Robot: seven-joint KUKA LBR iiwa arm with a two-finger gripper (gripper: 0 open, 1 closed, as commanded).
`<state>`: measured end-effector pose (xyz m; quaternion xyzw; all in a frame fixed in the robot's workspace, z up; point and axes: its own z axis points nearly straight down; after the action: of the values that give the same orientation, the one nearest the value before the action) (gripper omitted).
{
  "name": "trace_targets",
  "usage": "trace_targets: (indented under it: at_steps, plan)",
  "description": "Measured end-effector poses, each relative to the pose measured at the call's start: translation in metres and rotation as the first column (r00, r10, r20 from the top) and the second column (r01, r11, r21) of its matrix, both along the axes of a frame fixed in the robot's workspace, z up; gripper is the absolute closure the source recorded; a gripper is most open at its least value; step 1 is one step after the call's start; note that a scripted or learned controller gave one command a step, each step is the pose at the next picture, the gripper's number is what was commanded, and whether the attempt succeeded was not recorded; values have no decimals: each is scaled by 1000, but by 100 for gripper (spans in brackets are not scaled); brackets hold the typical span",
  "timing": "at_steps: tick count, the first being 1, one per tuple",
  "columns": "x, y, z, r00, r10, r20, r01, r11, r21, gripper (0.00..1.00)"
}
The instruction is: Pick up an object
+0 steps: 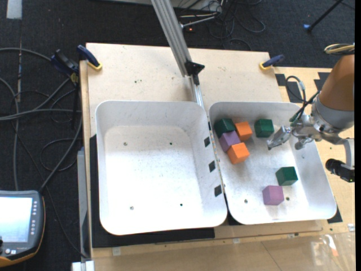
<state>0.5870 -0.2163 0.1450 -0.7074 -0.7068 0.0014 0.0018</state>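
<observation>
Pincer [280, 139] mid-right of frame, finger state unclear | hovers beside dark green cube [263, 127], likely lining up a grab | right white plastic bin [316, 205] keeps blocks corralled.

Wooden bench top [169, 72], pale and speckled, on a dark carpeted floor [39, 16]. Blue-and-yellow clamps on its far corners: one at eleven o'clock [87, 58], another at one o'clock [272, 61]. Slanted metal pole [169, 24] running from twelve o'clock down toward the centre. Loose black cables [34, 117] looping across the floor at nine o'clock. Handheld screen with orange edging [20, 226] at eight o'clock. More cables [225, 13] near twelve o'clock.
</observation>
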Motion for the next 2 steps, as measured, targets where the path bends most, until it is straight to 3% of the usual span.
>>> trace_targets:
  at_steps: [1, 2]
  plan:
    - [2, 0, 14, 1000, 1, 7, -1, 1000, -2, 100]
    - [0, -8, 61, 1000, 0, 11, 0, 1000, -4, 100]
